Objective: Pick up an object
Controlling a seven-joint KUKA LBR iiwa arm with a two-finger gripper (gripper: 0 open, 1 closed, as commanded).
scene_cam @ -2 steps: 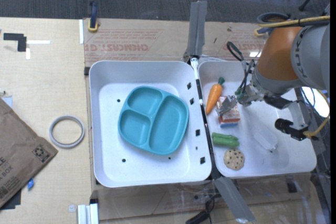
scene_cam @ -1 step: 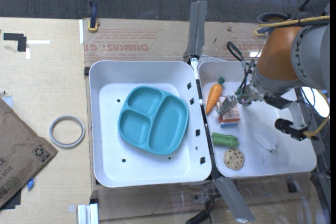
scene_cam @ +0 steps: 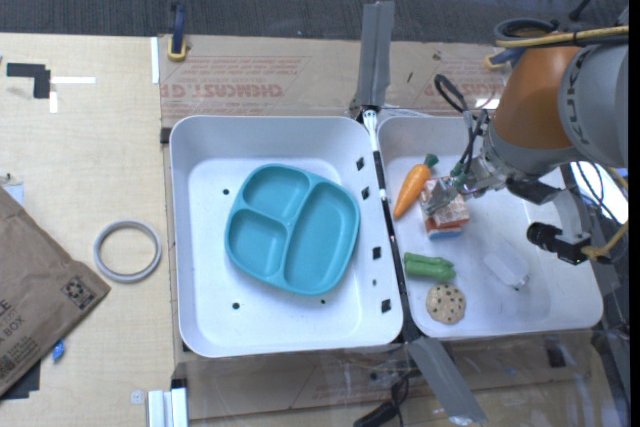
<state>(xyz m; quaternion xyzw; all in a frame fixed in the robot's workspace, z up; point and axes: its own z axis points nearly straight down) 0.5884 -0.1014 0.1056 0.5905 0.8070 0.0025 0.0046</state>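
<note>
The gripper [scene_cam: 462, 177] hangs low in the right bin [scene_cam: 560, 310], its tip right over the upper edge of a small red-and-white packet [scene_cam: 445, 213] that lies near the bin's left wall. The packet seems to touch the tip, but from this slant I cannot tell whether it sits between the fingers or merely under them, nor whether they stand wide or narrow; the wrist and its dark cabling cover them.

The packet itself is hard to read: a crumpled or boxy thing, red on the lower side with a pale top and a strip of blue along its bottom edge (any print is too small to make out). Just to its left, touching or nearly so, lies an orange toy carrot [scene_cam: 410, 189] with a green top, tilted toward the upper right. Below the packet lie a green toy pod [scene_cam: 429, 266] and, nearer the front wall, a round chocolate-chip cookie [scene_cam: 445, 303]. A clear, almost invisible piece of plastic [scene_cam: 505, 269] rests further right.

The left bin [scene_cam: 195, 315] holds a teal divided plate [scene_cam: 292, 228] with three compartments. A roll of tape [scene_cam: 127, 249] lies on the bench left of the bins.
</note>
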